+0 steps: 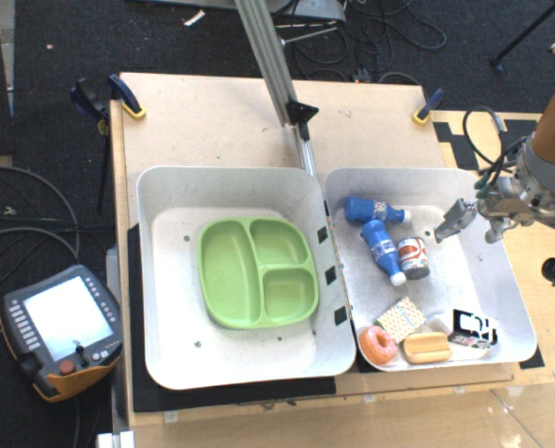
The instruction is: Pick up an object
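Observation:
The right bin [501, 278] holds several small objects. Two blue bottles lie near its middle, one [371, 211] at the back and one [381, 245] slanting toward the front. A red and white can [413, 258] lies against the second bottle. At the front are a checkered cracker [400, 317], a pink donut [380, 344], a tan bun [427, 347] and a black and white packet [473, 327]. My gripper [465, 233] hovers over the bin's right half, to the right of the can. It is open, with nothing between its fingers.
A green divided plate [258, 272] lies in the left bin [165, 250]. A slanted metal pole [272, 54] rises over the wall between the bins. A teach pendant [61, 329] sits off the bench at the left. Clamps [128, 96] grip the bench's back corners.

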Available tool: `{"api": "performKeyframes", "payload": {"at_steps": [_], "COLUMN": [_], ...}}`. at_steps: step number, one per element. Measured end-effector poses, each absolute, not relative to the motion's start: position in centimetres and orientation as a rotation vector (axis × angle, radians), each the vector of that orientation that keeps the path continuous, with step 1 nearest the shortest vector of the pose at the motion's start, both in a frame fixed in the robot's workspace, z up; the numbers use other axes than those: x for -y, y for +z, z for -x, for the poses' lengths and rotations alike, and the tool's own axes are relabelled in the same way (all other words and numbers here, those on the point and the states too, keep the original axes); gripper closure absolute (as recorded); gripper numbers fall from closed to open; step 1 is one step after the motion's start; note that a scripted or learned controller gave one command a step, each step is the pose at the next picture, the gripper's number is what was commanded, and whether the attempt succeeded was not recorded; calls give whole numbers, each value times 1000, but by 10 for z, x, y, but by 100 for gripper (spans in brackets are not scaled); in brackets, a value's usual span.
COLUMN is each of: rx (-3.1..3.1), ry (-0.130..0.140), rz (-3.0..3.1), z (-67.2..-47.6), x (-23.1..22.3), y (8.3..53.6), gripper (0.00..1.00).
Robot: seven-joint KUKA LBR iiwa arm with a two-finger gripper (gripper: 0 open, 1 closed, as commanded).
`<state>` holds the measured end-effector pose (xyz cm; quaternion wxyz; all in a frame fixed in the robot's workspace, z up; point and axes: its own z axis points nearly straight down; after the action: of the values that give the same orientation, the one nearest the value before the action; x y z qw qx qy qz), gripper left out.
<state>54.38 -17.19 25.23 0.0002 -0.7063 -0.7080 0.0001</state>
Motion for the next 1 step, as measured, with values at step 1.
{"api": "performKeyframes", "payload": {"at_steps": [1], "rx": [2223], "ry": [0], "rz": [2219], "z": [-544], "x": [172], "y": [252], "gripper": [0]}}
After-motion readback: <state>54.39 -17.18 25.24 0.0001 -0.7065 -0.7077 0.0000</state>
